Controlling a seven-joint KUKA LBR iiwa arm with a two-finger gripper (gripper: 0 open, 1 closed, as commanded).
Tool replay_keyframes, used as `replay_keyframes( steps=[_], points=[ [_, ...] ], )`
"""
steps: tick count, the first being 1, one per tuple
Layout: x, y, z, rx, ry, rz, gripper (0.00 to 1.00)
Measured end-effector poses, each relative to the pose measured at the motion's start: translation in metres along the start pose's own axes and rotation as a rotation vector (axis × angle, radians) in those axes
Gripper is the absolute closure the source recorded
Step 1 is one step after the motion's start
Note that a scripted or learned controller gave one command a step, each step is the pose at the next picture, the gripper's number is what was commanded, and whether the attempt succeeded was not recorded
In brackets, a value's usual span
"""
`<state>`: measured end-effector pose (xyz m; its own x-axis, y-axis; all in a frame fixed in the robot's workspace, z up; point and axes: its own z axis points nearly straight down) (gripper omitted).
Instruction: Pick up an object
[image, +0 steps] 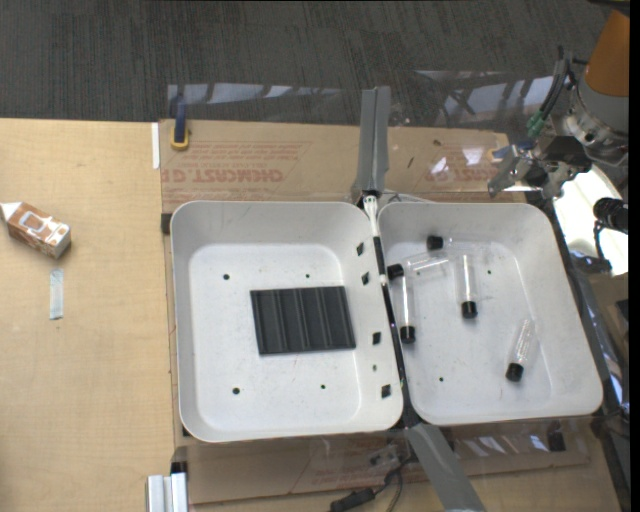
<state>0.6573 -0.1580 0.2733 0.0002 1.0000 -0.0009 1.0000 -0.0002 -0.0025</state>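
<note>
The right bin (560, 300) holds several clear tubes with black caps. One tube (466, 285) lies near the bin's middle, another tube (521, 348) toward the front right, and a third tube (405, 308) along the left wall. In the middle of the left bin (200, 330) lies a flat black ribbed pad (302, 320). My gripper (525, 182) hangs above the right bin's back right corner, well clear of the tubes. It is open, with nothing between its fingers.
A small brown and white box (38, 230) and a pale strip (56, 295) lie on the wooden table at far left. Cardboard (270, 165) lies under the bins, and a grey post (374, 140) stands behind the joint between them.
</note>
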Motion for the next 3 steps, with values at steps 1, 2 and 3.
replay_keyframes(
  steps=[1, 2, 3],
  points=[
    [-0.034, 0.002, 0.144, -0.002, 0.0, -0.078, 0.0],
    [-0.005, -0.012, 0.173, -0.005, -0.002, -0.118, 0.0],
    [0.035, -0.018, 0.181, -0.003, 0.0, -0.139, 0.0]
  ],
)
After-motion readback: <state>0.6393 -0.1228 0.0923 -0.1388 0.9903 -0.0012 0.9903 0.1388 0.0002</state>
